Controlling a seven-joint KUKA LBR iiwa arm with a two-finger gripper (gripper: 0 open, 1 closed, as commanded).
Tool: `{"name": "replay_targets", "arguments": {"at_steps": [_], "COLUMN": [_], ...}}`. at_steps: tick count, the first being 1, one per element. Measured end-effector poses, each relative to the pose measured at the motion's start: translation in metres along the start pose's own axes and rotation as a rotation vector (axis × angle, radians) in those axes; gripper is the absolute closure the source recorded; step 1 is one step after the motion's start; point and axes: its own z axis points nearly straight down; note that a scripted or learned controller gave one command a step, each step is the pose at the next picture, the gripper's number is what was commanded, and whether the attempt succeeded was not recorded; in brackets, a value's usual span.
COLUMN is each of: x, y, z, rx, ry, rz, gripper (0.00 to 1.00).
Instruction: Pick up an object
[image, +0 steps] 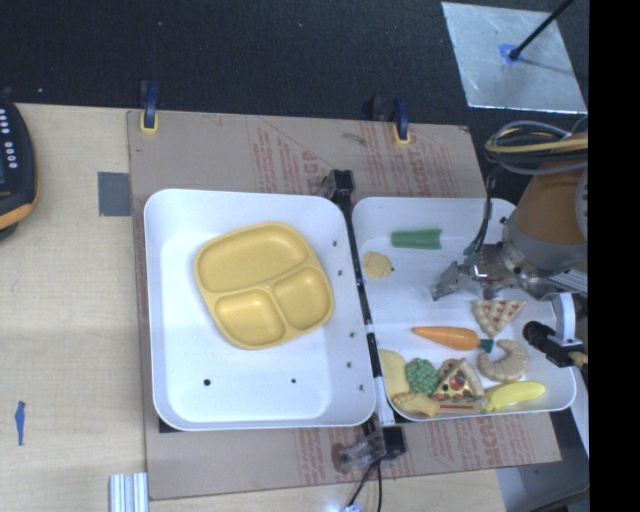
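Two white bins side by side – left bin (180, 390) with one yellow three-part plate (263, 284). Right bin (400, 212): one carrot (446, 337), one green stick (415, 238), two pizza slices (497, 314) (460, 382), one banana (514, 395), one broccoli (421, 375), one cookie (377, 264). Gripper (455, 280) low over the bin's bare middle, above the carrot – fingers' spread cannot be told, nothing seen between them.

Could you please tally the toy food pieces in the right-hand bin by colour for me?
Green: 2, the stick and the broccoli
Orange: 1, the carrot
Yellow: 1, the banana
Beige or tan: 3, the biscuit, the shrimp, the wedge
Mixed topping: 2, the pizza slices
Total: 9
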Motion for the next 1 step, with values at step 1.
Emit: {"name": "replay_targets", "arguments": {"at_steps": [1], "x": [-0.0022], "y": [0.0015], "z": [-0.0113], "rx": [-0.003], "ry": [-0.002], "rz": [0.0], "gripper": [1.0]}}
